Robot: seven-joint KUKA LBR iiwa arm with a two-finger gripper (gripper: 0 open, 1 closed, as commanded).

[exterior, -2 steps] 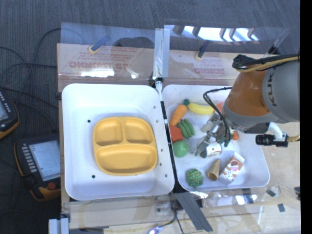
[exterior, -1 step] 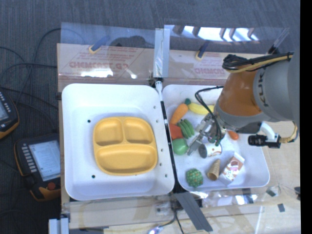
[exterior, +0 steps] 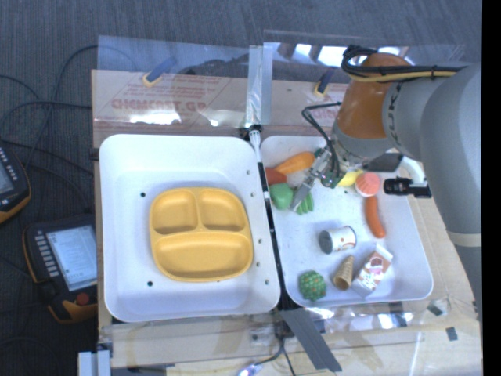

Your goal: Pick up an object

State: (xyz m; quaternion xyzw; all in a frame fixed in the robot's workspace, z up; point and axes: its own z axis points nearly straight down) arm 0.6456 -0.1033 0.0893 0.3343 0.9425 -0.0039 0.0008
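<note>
Two white bins sit side by side: the left bin (exterior: 117, 233) holds one yellow divided tray (exterior: 202, 233). The right bin (exterior: 407, 269) holds one carrot (exterior: 295, 163), one sausage (exterior: 376, 217), one can (exterior: 338, 240), one broccoli (exterior: 311, 285), one ice-cream cone (exterior: 344, 272) and one small carton (exterior: 373, 271).

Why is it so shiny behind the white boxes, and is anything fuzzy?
In the camera view, light glares off the clear plastic sheet behind the bins; the yellow tray looks sharp, while the toys near the gripper are small and slightly soft.
</note>
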